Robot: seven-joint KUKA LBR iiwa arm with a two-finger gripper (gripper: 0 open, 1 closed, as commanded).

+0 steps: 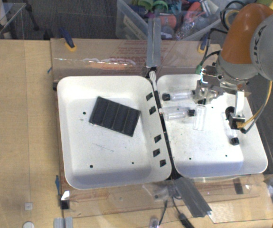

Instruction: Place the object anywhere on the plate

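Note:
A black ribbed plate (115, 116) lies flat in the left bin (74, 165), tilted a little. Three clear vials with black caps lie in the right bin (212, 163): one (178, 96) near the far left corner, one (176, 113) just in front of it, and one (199, 118) pointing toward the front. My gripper (202, 96) hangs low over the far part of the right bin, right above the upper end of that third vial. The wrist body hides its tips, and nothing shows as held.
A small clear piece with a dark end (234, 139) lies at the right side of the right bin. A divider with black clips (156, 127) separates the bins. A tub of colourful items (174, 6) stands behind the bench.

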